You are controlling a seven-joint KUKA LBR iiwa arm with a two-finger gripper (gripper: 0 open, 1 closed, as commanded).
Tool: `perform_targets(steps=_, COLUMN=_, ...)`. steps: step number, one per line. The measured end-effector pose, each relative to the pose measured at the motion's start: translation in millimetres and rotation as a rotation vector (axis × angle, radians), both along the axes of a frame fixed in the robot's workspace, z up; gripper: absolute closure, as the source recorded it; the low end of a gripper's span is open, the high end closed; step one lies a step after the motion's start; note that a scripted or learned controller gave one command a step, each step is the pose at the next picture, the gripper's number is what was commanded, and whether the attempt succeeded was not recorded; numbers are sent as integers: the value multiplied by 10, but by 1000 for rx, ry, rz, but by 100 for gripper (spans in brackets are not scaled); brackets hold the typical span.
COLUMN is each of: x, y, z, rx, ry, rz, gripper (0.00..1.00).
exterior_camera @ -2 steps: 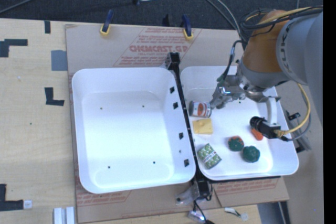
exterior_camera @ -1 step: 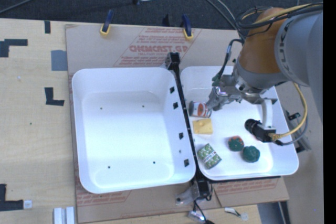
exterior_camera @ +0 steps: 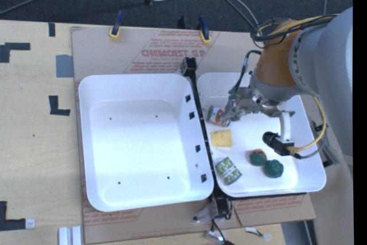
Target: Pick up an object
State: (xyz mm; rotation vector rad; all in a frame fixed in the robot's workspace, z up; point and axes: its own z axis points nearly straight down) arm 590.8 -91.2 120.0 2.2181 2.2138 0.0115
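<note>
Leftmost, the left bin (exterior_camera: 137, 140) lies beside its neighbour, a black divider (exterior_camera: 198, 123) running between the two. Just past that divider, in the right bin (exterior_camera: 304, 181), sits a small red-and-silver object (exterior_camera: 216, 116) near the bin's upper left corner, and the gripper (exterior_camera: 228, 117) is down right beside it, seemingly touching its right edge. Below it lie a yellow block (exterior_camera: 221, 138) and a green patterned packet (exterior_camera: 228, 170); farther right are a reddish-green lump (exterior_camera: 257, 157) and a teal ball (exterior_camera: 273, 168), close together. The red-and-silver piece looks small and light, probably rigid with a smooth, possibly slippery skin, so a pinch across its narrow middle would seem safest; so near the divider, it could slide against the wall instead of lifting. Whether the gripper is spread or pressed together I cannot tell, since the wrist hardware covers that spot, and the object's right side is hidden too.
</note>
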Motion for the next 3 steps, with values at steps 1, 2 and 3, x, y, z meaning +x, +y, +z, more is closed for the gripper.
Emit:
perform_targets(steps=1, x=398, y=-39, z=-365, rx=0, ry=11, rz=3, gripper=0)
perform_targets(steps=2, x=561, y=-75, z=-383, rx=-1, ry=27, rz=-2, gripper=0)
perform_targets(steps=3, x=567, y=-76, z=-387, rx=-2, ry=28, rz=-2, gripper=0)
